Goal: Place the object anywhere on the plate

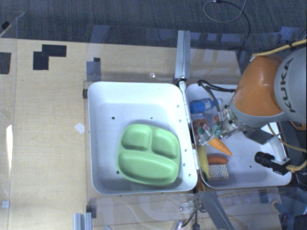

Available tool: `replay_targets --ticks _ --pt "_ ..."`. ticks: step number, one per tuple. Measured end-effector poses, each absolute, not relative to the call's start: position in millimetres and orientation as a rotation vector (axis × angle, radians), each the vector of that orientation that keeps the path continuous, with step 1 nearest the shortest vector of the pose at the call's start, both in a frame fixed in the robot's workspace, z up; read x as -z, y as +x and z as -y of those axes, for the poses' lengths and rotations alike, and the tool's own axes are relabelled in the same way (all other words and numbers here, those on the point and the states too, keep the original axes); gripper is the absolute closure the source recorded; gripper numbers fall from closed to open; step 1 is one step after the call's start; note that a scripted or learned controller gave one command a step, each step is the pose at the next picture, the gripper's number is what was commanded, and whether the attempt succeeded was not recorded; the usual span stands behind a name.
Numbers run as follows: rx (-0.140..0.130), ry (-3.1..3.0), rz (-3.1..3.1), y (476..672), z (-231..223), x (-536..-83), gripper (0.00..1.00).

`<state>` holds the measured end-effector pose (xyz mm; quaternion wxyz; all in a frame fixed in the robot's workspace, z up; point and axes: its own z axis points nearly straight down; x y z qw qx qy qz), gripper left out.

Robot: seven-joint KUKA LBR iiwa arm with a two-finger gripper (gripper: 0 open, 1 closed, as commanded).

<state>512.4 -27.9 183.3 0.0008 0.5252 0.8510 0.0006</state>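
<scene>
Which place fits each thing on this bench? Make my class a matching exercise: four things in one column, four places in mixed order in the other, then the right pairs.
Things:
1. green plate
2. carrot
3. blue item
4. banana

Places:
A. far end of the right bin
B. along the right bin's left wall, near end
C. in the left bin
D. right bin, just below the arm's wrist

Pairs: 1-C, 2-D, 3-A, 4-B
</scene>
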Motion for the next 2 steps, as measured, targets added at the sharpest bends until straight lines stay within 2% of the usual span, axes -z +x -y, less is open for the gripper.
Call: replay_targets --ticks 1,2 --pt "-0.002 1.603 -2.700 519.3 -84.7 -191.7 1.00" --pt "-0.002 1.603 -2.700 519.3 -84.6 -191.7 0.00"
